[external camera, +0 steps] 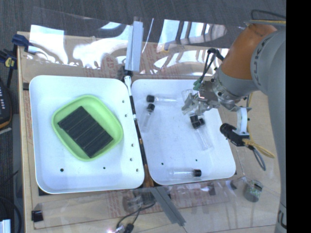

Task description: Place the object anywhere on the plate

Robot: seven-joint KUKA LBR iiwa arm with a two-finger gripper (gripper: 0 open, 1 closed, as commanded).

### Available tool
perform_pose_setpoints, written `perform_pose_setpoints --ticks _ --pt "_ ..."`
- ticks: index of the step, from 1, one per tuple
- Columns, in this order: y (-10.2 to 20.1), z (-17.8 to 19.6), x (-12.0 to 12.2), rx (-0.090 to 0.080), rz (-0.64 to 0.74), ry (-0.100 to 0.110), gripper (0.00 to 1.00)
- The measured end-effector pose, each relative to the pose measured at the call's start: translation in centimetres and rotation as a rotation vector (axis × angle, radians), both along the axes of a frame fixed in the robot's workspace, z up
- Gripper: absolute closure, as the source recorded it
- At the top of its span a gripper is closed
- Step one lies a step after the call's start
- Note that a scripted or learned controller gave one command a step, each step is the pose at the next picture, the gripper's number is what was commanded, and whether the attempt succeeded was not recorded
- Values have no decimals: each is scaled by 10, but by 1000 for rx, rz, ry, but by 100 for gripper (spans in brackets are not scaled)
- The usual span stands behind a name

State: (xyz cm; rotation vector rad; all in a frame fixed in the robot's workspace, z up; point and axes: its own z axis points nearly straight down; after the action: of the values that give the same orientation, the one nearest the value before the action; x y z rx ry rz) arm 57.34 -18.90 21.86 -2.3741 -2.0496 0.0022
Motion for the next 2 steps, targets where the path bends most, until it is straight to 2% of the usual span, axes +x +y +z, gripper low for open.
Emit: perform_pose_setpoints --ticks 1,2 --pt "66 13 -13 0 275 1 100" --pt "117 -28 4 0 394 0 100"
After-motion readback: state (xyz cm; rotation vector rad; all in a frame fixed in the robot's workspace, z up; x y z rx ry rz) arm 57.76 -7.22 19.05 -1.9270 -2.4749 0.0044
